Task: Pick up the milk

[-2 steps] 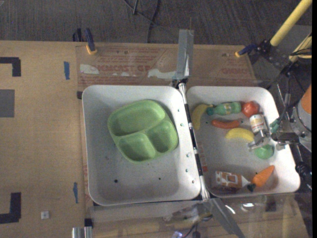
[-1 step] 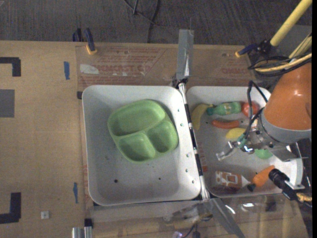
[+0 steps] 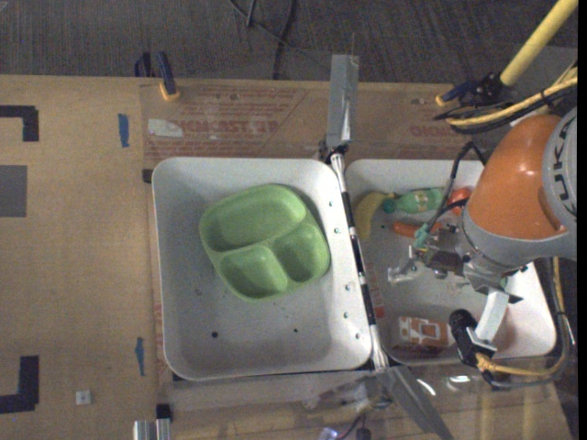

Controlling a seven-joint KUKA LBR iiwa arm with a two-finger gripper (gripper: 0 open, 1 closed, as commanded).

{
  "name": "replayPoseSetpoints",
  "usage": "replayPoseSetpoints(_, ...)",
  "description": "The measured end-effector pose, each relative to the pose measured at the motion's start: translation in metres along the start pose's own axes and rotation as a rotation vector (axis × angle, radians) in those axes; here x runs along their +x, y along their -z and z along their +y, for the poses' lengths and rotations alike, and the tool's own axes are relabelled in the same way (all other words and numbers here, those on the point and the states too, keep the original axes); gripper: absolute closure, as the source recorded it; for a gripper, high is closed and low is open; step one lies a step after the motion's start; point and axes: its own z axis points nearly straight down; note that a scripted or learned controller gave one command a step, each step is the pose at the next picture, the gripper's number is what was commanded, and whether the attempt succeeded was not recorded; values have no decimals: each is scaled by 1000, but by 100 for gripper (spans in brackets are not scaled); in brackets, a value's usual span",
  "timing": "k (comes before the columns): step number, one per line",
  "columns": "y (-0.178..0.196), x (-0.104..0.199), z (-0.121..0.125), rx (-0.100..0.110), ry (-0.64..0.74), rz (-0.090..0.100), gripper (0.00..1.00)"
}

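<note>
Camera view, items as you see them from above:

1. Bench (image 3: 73, 246): brown board top, with black tape marks along its left edge and small blue tape strips.
2. Left bin (image 3: 183, 337): shallow, white, a few dark specks on its floor.
3. Green plate (image 3: 266, 241): three compartments, lying flat in the left bin, toward its far half and clear of the walls.
4. Right bin (image 3: 532, 333): shallow, white, set just beside the left bin and partly covered by the arm.
5. Arm (image 3: 518, 186): grey with an orange band, reaching in from the right over the right bin.
6. Gripper (image 3: 410, 266): metal parts pointing left, low over the middle of the right bin. You cannot tell from this angle whether the pincer is open or closed.
7. Milk carton (image 3: 420, 330): a small white box with brown print, lying flat at the near edge of the right bin, close to the wall shared with the left bin. It sits near the gripper but apart from it, on the side closer to you.
8. Banana (image 3: 367, 211): yellow, at the far left corner of the right bin.
9. Green bottle (image 3: 417, 200): lying on its side just beside the banana.
10. Orange item (image 3: 404, 230): small, below the bottle; too blurred to name.
11. Yellow cable (image 3: 514, 108): looped on the bench behind the arm.
</note>
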Motion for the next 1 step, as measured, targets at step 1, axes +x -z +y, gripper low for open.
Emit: replayPoseSetpoints(1,0,0,0,0,-1,0,0)
